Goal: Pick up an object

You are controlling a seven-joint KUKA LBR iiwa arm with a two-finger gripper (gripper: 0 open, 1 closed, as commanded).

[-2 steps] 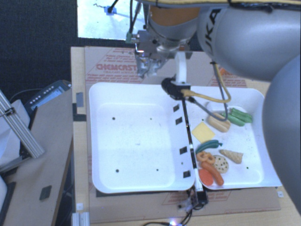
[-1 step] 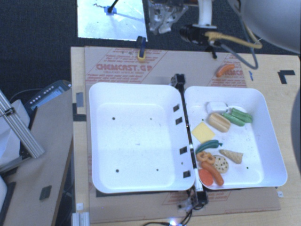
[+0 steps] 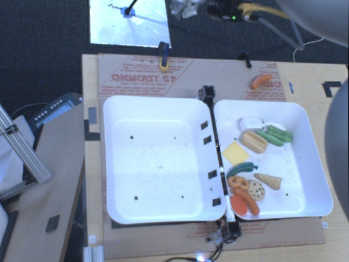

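The pick has not begun: the toy foods, among them a hot dog bun (image 3: 254,141) and a cheese slice (image 3: 235,153), lie untouched in the right bin (image 3: 313,146). The end effector's state cannot be told.

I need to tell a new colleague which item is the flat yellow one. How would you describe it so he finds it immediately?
Look at the right bin, the one that holds the toy food. Near its middle, close to the divider, lies the yellow square, just below and left of the bun. It is the one flat, plain yellow piece there; its neighbours are rounded or green.
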